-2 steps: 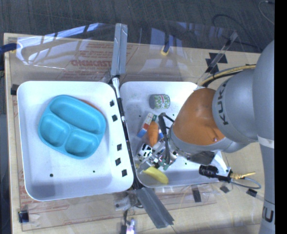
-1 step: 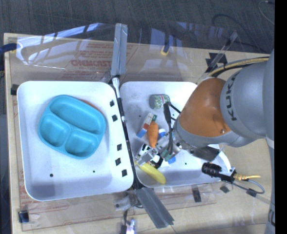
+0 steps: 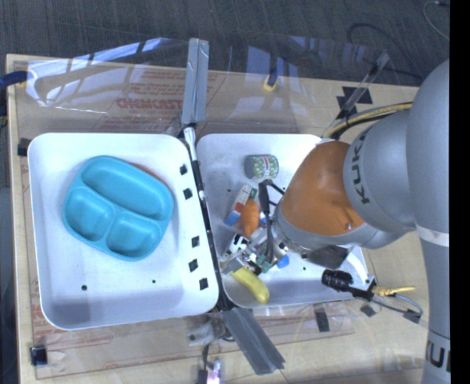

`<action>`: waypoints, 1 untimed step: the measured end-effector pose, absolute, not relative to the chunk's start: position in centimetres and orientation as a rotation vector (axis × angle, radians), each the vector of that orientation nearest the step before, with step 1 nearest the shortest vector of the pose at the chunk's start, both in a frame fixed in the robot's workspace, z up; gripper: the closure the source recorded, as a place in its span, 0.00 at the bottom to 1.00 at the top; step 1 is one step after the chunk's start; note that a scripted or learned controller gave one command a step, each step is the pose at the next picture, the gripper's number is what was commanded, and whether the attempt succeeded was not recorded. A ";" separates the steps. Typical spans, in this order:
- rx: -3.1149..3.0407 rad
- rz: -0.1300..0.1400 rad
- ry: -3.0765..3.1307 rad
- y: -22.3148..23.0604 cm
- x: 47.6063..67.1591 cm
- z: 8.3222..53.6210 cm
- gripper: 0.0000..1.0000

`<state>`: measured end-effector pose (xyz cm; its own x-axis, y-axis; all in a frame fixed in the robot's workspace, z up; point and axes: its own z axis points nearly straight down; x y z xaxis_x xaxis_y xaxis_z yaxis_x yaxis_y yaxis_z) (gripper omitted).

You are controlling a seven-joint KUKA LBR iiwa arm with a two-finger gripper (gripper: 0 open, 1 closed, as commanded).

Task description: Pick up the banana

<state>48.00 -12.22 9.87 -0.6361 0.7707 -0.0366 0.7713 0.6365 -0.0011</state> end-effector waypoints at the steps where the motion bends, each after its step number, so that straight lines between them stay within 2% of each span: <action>1: 0.795 -0.020 3.006 -11.9 48.3 9.9 0.00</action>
